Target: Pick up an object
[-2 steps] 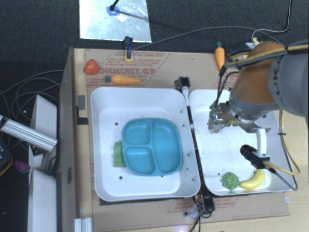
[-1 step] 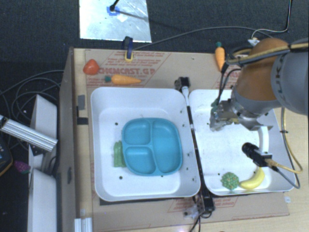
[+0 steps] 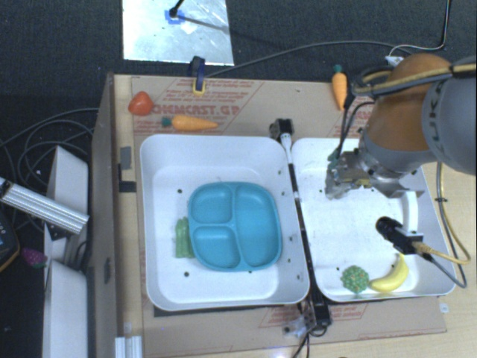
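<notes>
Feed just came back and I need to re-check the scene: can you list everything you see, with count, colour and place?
Bins: 2, white, side by side on the bench.
Divided plate: 1, blue, left bin.
Green piece: 1, green, left bin, beside the plate.
Banana: 1, yellow, right bin, near corner.
Bumpy ball: 1, green, right bin, beside the banana.
Carrots: 2, orange, behind the bins.
Tomato-like toy: 1, red-orange, bench far left corner.
Foil sheet: 1, silver, beyond the bench.
Gripper: 1, grey, over the right bin.

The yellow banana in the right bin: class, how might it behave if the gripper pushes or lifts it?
The banana looks like a glossy plastic toy, so probably light and stiff. Its curve may make it pivot or slip when pushed. It lies against the right bin's wall beside the green ball, likely cramping a grasp.
</notes>
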{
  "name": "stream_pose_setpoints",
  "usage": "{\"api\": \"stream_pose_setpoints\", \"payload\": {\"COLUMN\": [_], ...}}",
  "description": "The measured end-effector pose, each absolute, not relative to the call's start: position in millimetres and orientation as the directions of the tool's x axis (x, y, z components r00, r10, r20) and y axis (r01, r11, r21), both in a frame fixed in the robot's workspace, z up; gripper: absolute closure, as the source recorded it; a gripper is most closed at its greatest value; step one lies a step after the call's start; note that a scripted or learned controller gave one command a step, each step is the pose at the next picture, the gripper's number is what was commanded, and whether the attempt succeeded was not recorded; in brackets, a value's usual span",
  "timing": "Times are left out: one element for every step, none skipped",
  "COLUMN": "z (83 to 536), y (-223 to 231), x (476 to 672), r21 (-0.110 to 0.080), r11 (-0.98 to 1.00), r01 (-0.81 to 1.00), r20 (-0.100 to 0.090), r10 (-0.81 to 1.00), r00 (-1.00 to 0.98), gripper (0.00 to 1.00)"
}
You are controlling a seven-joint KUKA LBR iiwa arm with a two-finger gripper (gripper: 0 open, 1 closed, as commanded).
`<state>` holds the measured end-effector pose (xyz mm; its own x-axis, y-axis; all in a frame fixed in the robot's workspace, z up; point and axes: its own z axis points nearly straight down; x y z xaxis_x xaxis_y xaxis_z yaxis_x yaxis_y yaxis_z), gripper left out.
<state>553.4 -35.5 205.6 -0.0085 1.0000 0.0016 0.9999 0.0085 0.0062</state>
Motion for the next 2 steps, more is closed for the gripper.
{"api": "stream_pose_setpoints", "payload": {"z": [216.2,183.9], "y": [-34.9,-27.2], "x": [554.4,578.2], "r21": [0.009,0.001], "r11": [0.012,0.005], "r01": [1.0,1.0], "r20": [0.003,0.0], "r10": [1.0,1.0], "r00": [-0.012,-0.005], "gripper": [1.0,1.0]}}
